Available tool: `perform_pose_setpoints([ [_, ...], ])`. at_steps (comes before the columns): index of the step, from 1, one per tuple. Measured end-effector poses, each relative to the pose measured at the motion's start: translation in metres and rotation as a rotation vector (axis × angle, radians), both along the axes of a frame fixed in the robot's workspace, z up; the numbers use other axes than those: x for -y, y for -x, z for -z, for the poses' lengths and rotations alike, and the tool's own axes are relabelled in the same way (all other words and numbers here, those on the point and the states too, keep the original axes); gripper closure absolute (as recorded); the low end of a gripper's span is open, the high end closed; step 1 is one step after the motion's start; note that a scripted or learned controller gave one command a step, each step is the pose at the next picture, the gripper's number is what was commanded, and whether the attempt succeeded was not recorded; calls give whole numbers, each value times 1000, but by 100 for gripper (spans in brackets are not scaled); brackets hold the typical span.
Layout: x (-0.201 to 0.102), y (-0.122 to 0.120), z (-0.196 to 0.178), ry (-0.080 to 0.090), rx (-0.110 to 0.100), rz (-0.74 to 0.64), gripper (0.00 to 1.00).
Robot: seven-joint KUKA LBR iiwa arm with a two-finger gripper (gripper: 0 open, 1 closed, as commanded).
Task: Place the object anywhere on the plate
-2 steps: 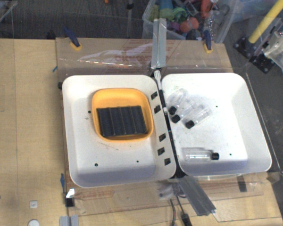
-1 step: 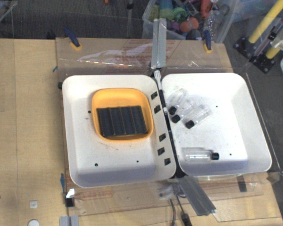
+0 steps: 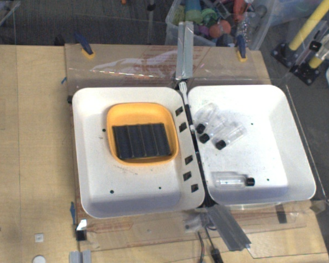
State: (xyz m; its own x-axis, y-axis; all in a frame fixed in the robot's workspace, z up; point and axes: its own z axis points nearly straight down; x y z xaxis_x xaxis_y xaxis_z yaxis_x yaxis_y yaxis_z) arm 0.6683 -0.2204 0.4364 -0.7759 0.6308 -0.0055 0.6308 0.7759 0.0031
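We see two white bins side by side on the bench — the left bin (image 3: 93, 185) and the right bin (image 3: 279, 141). In the left bin lies a yellow plate (image 3: 116, 115), and a dark ribbed block (image 3: 141, 141) rests on it. In the right bin lie clear vials with black caps: three of them (image 3: 218, 126) close together near the divider, and one vial (image 3: 232, 180) lying alone near the front wall — all well apart from the plate. We cannot tell the state of the jaws.

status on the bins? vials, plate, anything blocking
Clear vials with black caps clustered in right bin, one more vial lying near its front edge. Orange plate in left bin bears a black ridged insert. No vial on plate yet.
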Motion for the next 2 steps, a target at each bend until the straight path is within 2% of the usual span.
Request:
perform_pose_setpoints([
  [1, -1, 11, 0, 0, -3, -257, 100],
  [2, 0, 11, 0, 1, -2, -633, 100],
])
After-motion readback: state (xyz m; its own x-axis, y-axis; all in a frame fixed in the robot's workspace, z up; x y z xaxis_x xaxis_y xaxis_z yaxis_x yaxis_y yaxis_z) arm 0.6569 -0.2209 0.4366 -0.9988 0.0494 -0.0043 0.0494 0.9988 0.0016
